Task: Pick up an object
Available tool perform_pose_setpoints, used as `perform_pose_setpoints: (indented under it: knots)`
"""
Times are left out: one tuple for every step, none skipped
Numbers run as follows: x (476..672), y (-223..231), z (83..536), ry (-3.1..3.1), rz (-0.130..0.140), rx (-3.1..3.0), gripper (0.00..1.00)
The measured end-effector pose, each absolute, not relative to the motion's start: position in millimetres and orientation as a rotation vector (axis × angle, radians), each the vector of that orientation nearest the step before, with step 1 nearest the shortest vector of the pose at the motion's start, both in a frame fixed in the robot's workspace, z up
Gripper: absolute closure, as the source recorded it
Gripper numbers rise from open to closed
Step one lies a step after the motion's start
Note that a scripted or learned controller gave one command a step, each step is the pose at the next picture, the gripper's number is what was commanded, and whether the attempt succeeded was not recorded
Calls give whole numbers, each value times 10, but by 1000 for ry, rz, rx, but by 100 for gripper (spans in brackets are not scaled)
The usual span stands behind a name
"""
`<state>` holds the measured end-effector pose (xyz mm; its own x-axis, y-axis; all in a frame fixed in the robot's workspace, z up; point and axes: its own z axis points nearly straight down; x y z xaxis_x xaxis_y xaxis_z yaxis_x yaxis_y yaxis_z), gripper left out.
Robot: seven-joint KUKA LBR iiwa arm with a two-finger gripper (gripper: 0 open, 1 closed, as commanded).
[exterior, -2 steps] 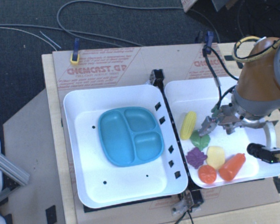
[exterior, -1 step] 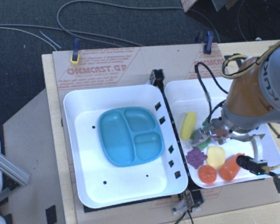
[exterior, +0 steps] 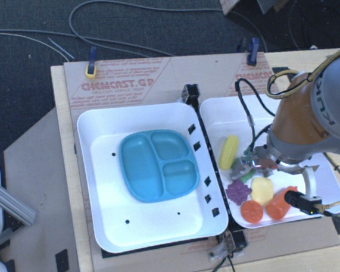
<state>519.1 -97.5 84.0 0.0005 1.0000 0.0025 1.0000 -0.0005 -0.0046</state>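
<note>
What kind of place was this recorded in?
Probably a robotics lab bench: two shallow white plastic bins sit on a clamped cardboard sheet, loose grey cables trail over dark carpet, and small toy foods include a yellow corn cob.

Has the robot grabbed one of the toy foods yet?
Not yet, as far as I can see. Done: the arm has reached into the right bin. In hand: nothing visible; its end effector sits low by the corn and grapes. Left: gripping one toy and lifting it.
</note>
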Motion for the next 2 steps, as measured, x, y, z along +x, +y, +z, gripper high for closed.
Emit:
perform_pose_setpoints:
  knots:
    - [5198, -976, 956, -2218, -1, -2221, 100]
    - [5231, -1059, 1556, -2225, -5, -2225, 100]
